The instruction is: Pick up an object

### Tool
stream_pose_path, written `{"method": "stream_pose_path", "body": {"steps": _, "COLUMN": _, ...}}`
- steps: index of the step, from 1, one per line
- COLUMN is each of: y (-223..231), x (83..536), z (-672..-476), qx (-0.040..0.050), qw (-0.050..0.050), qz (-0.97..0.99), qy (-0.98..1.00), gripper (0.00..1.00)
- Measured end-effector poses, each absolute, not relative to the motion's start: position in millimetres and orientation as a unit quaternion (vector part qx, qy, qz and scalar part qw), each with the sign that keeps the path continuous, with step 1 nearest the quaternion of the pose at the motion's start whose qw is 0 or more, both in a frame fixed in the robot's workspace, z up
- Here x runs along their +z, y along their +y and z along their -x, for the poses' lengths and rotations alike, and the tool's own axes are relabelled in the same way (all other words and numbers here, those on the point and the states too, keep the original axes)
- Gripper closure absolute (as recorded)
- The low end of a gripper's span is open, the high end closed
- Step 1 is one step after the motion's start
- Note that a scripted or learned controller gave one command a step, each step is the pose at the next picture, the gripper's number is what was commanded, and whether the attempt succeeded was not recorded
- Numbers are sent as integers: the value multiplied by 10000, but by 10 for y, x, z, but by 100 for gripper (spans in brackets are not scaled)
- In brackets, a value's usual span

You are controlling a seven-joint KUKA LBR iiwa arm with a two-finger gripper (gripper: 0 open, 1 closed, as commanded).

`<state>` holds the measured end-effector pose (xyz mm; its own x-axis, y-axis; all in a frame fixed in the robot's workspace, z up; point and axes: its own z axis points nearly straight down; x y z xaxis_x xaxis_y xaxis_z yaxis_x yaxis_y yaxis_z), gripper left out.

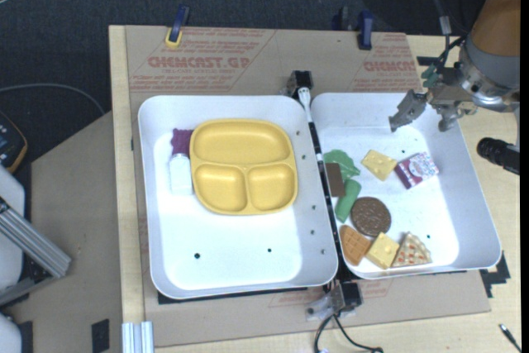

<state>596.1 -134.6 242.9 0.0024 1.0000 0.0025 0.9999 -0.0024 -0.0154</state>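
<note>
Gripper [426, 113], fingers spread apart and holding nothing, hangs above the right bin's [473, 178] far end, near the purple wrapper [416, 169] and cheese wedge [378, 164], so the pick looks unstarted.

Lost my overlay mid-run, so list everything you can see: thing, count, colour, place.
bins: 2, white, side by side on bench
tray: 1, yellow, left bin
purple item: 1, left of tray
white item: 1, left of tray
green pieces: 2, right bin, left side
cheese: 1, yellow, right bin centre
wrapper: 1, maroon and white, right of cheese
cookie: 1, brown, right bin
pizza slice: 1, front right bin
clamps: 2, bench's far edge
gripper: 1, grey, over right bin's far side
</note>
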Motion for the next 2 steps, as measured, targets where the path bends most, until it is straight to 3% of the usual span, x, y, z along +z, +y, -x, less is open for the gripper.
{"method": "stream_pose_path", "body": {"steps": 1, "y": -1344, "x": 2509, "z": -5984, "qx": 2, "qw": 7, "qz": 7071, "qy": -7071, "gripper": 0}}
{"method": "stream_pose_path", "body": {"steps": 2, "y": -1317, "x": 1870, "z": -5991, "qx": 21, "qw": 36, "qz": 7071, "qy": -7071, "gripper": 0}}
